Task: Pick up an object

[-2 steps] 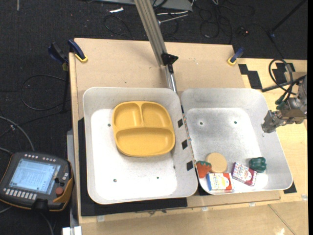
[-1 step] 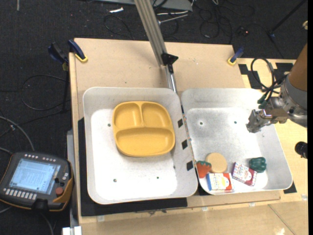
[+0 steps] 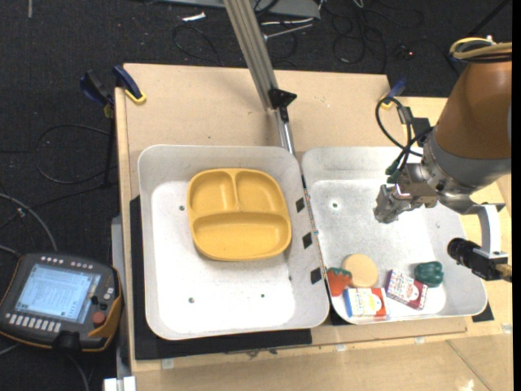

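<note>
Nearest the camera, along the lower edge of the right bin (image 3: 456,222), lies a cluster of small objects, any of which could serve as the task's thing: a round tan disc (image 3: 361,269), a red-and-white carton (image 3: 365,303), a small printed box (image 3: 405,289), a dark green toy (image 3: 429,273) and a red strawberry-like piece (image 3: 339,280). All five rest on the bin floor, close together, some touching or nearly so. None is lifted, so the pick is judged not yet achieved; approach, grasp and lift all remain.

Largest in the scene is the bench (image 3: 203,104), bearing the two white bins side by side. On the left bin (image 3: 163,235) sits a yellow divided plate (image 3: 239,213), upright and roughly central, well apart from the cluster. A teach pendant (image 3: 57,300) lies on the dark floor to the bench's left.

Entering from the right, the arm (image 3: 480,129) bends down over the right bin, its orange band above the grey wrist. Its gripper (image 3: 389,206) hangs above bare bin floor in the upper middle of that bin, apart from the objects, which lie below and to the right of it in the view. At this resolution the fingers merge into one grey mass, so whether they stand open or closed cannot be told; nothing is seen between them.
</note>
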Available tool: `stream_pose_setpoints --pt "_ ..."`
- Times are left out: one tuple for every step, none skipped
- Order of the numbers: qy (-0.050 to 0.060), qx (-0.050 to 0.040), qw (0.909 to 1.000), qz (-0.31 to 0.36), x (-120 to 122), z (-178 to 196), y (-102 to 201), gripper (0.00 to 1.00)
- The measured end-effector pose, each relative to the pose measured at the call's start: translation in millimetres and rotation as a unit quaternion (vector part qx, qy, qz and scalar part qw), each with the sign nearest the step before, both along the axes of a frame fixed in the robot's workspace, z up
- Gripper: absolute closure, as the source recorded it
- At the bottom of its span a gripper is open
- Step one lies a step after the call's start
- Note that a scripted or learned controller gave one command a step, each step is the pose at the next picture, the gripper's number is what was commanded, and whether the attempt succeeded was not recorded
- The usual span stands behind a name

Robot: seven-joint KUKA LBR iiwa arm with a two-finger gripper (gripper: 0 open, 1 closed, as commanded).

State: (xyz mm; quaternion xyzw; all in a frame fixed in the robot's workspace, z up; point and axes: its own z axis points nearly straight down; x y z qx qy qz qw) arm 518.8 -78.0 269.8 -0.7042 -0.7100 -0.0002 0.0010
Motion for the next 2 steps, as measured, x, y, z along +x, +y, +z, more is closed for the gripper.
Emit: stream_pose_setpoints --pt "0.000 0.0002 1.0000 0.000 -11 -7 58 1.00" --pt "0.000 -0.0001 1.0000 0.000 -3 -12 116 1.00"
